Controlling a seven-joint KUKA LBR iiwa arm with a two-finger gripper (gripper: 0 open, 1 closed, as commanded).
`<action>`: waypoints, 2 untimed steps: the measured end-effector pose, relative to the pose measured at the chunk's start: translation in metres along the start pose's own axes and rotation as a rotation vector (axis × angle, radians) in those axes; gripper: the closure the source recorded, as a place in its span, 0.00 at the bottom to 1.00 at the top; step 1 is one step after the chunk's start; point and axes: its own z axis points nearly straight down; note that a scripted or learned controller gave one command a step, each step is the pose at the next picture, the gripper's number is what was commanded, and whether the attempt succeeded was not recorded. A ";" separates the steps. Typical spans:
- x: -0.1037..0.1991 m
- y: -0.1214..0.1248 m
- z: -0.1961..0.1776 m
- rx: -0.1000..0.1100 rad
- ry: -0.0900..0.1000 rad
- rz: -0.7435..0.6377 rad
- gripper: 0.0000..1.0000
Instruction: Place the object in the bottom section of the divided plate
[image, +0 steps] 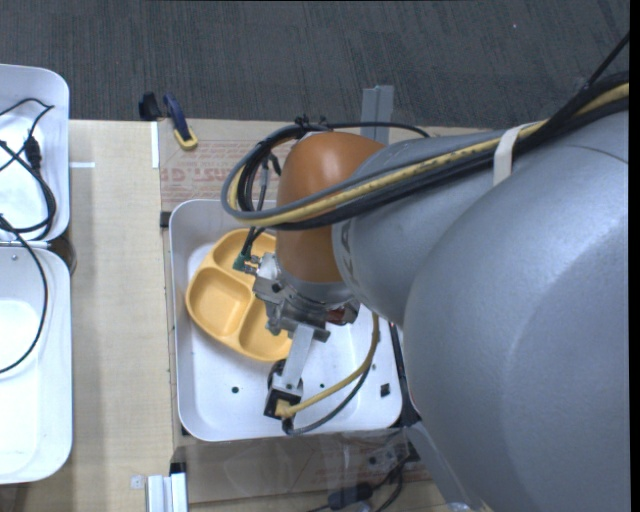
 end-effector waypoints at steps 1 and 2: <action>-0.033 0.026 -0.046 -0.002 0.001 -0.058 1.00; -0.021 0.098 -0.041 -0.001 0.000 -0.009 1.00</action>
